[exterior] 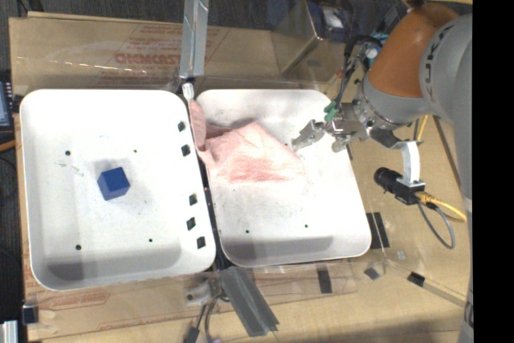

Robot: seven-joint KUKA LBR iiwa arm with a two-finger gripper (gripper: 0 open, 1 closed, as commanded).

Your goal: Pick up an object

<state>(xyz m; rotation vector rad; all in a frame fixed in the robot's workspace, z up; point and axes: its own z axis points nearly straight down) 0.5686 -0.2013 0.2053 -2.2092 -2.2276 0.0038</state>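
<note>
Cloth (pixel 247 154), pink and crumpled, lies in the right bin (pixel 341 233), bunched toward that bin's upper left with one edge riding up against the wall it shares with the left bin (pixel 48 269). It looks light and limp, so it should fold and drape when lifted and not come up as one stiff piece; the raised ridge near its right end looks the best place to pinch, since the flat parts offer little to close on. The gripper (pixel 309 136) hangs just beside that right end, over the bin floor, with nothing visibly between its tips; whether it is parted or closed I cannot tell, as the tips are small and blurred. A blue cube (pixel 114 182) sits well apart in the left bin, hard and small, an easier squeeze across flat faces. How much cloth is tucked underneath is hidden.
</note>
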